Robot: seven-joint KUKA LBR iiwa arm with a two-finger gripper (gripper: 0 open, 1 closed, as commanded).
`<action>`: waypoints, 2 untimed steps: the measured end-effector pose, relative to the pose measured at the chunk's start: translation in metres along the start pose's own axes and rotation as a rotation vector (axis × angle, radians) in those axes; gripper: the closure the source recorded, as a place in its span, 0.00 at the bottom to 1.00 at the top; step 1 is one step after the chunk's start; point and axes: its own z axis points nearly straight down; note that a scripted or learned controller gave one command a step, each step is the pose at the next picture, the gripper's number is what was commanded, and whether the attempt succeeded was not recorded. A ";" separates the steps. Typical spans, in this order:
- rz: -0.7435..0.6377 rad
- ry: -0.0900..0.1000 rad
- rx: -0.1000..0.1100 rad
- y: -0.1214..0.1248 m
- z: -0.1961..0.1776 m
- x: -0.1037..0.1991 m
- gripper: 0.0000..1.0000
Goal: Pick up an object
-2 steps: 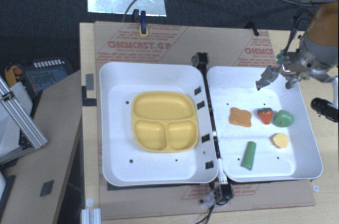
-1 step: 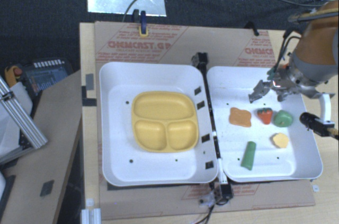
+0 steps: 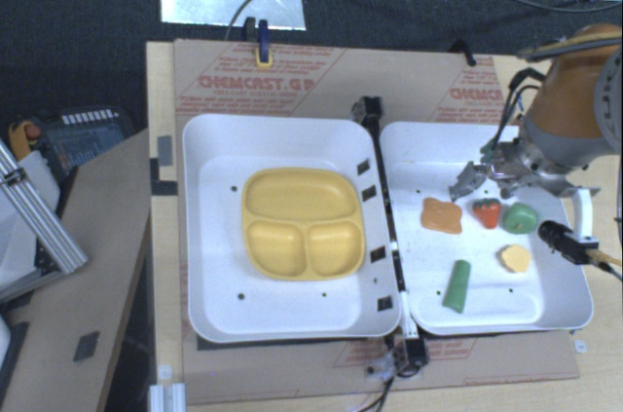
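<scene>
1. gripper (image 3: pixel 484 174) in the right of the frame, over the right bin (image 3: pixel 428 303); finger state: cannot tell.
2. five small objects under it: orange piece (image 3: pixel 441 216), red piece (image 3: pixel 487 213), green ball (image 3: pixel 520 218), yellow piece (image 3: pixel 515 258), green stick (image 3: pixel 457 285).
3. one yellow tray (image 3: pixel 297 222) in the left bin (image 3: pixel 209 235), open floor around it.

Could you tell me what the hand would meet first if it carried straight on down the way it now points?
Probably the bare floor of the right bin, just above the red item and the orange piece. The hand seems aimed down and leftward; its height over the bin is unclear from this slanted view.
</scene>
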 end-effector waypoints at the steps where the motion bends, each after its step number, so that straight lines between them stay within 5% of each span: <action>1: -0.001 -0.005 -0.017 0.003 0.042 -0.002 0.00; 2: -0.001 -0.005 -0.015 0.003 0.034 -0.002 1.00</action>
